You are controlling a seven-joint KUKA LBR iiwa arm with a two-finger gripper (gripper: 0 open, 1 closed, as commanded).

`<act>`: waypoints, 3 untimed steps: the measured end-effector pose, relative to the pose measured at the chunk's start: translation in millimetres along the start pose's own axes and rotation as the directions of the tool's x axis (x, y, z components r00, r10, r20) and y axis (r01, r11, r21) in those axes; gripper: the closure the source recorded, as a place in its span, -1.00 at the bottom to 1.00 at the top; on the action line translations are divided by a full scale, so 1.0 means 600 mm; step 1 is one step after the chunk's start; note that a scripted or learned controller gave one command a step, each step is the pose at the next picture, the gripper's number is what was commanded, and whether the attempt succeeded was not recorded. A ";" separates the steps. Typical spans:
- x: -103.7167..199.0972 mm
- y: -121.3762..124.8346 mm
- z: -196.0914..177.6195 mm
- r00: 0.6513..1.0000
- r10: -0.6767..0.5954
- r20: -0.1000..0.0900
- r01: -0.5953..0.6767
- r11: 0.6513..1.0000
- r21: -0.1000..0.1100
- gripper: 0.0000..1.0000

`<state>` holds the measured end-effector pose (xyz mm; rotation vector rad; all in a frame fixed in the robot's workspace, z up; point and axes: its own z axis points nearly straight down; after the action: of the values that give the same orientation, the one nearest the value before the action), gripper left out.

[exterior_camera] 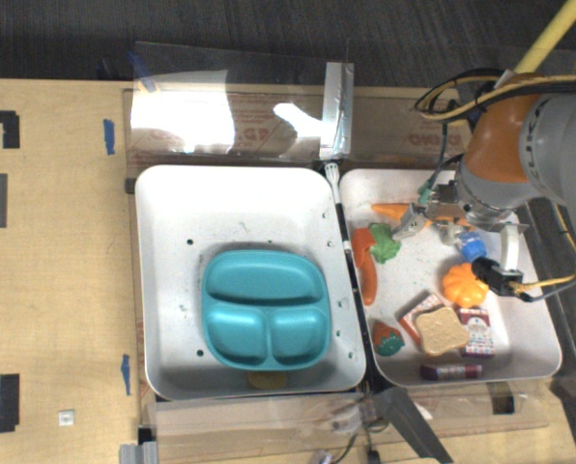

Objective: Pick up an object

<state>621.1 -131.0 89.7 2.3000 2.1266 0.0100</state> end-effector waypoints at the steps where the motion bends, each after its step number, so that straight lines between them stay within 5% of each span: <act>1: 0.044 0.038 0.001 0.990 -0.139 0.000 0.139 0.990 0.000 -1.00; 2: 0.050 0.068 0.006 0.985 -0.173 -0.002 0.173 0.985 0.023 -1.00; 3: 0.046 0.066 -0.009 0.985 -0.174 0.003 0.173 0.984 0.029 1.00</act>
<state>662.8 -106.9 95.8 2.1175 2.3311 -0.0274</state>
